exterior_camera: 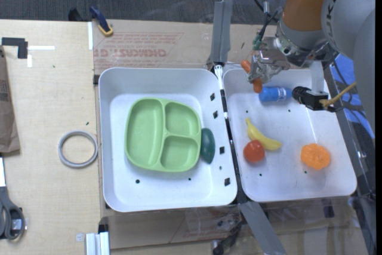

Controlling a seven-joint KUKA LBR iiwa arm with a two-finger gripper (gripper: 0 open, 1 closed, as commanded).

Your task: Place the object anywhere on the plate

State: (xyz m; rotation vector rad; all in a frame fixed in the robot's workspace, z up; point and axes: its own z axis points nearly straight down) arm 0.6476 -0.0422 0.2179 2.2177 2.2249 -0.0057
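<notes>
Camera view, nearest part first: a pair of scissors lies at the near left corner of the surface, and a little further in a ring of tape lies flat, just left of the left bin.

In that bin sits the green plate, with three compartments, all bare. A dark green oval thing lies on the bin floor against the plate's right rim, not on the plate.

The right bin holds, towards its near half, an orange fruit on the right, well apart from a red round fruit. A banana lies just beyond the red fruit and touches it. Further back a blue bottle lies on its side.

Just left of the bottle, at the far left corner of this bin, the hand hangs low. A small orange object shows right under it, and another orange bit shows at its left side. I cannot tell whether the hand is apart or together, nor whether it grips the orange object. That object is over the right bin, well apart from the plate.

Beyond both bins lies a flat sheet of cardboard, with a blue clamp at its far left corner.
</notes>
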